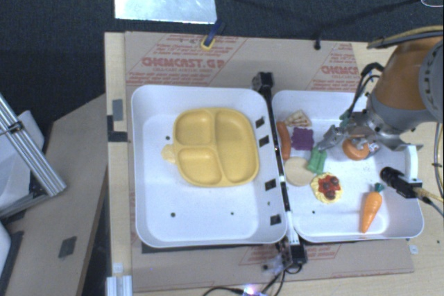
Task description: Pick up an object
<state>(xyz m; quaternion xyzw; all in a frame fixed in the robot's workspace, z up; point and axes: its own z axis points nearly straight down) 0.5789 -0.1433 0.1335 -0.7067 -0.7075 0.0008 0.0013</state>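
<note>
My gripper [329, 142] hangs over the right bin [409, 218], reaching in from the right, with its tip just above the top end of a green toy piece [317, 161]. An orange round toy [357, 150] lies right beside the gripper body, partly hidden by it. To the left lie a purple piece [302, 138], a red-orange sausage [284, 139] and a tan cracker [298, 118]. Nearer the front are a beige disc [297, 172], a small pizza toy [327, 187] and an orange carrot [371, 210]. Nothing shows between the gripper's tips.
The left bin [149, 170] holds a yellow divided plate [210, 147]. A black-clipped divider [272, 149] separates the two bins. Both stand on a cardboard sheet [180, 55].
</note>
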